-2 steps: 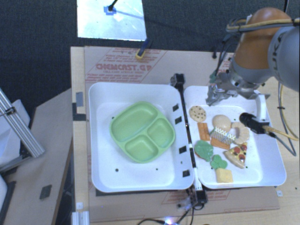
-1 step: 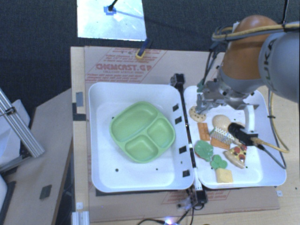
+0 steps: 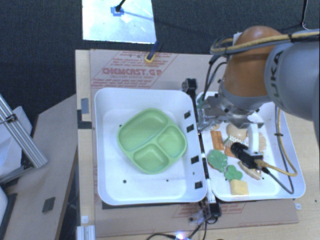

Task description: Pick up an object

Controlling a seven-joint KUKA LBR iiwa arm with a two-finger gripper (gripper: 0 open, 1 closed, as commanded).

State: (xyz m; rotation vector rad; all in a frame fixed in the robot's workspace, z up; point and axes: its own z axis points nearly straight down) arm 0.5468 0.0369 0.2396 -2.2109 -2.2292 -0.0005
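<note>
My gripper [image 3: 246,140] hangs low over the middle of the right bin [image 3: 296,180], under the grey and orange wrist that covers much of the bin. Just left of it lies an orange strip [image 3: 217,140]. A beige rounded piece [image 3: 236,131] sits right at the gripper. Nearer the front are a green leafy piece [image 3: 217,160], a smaller green piece [image 3: 232,172] and a yellow block [image 3: 239,187]. A tan item [image 3: 253,173] lies beside them. I see nothing clearly between the fingers.
The left bin [image 3: 102,134] bears a light green divided plate [image 3: 151,140]. Black clips [image 3: 190,129] line the wall between the bins. A shiny sheet [image 3: 119,14] lies beyond the cardboard [image 3: 132,70] at the back.
</note>
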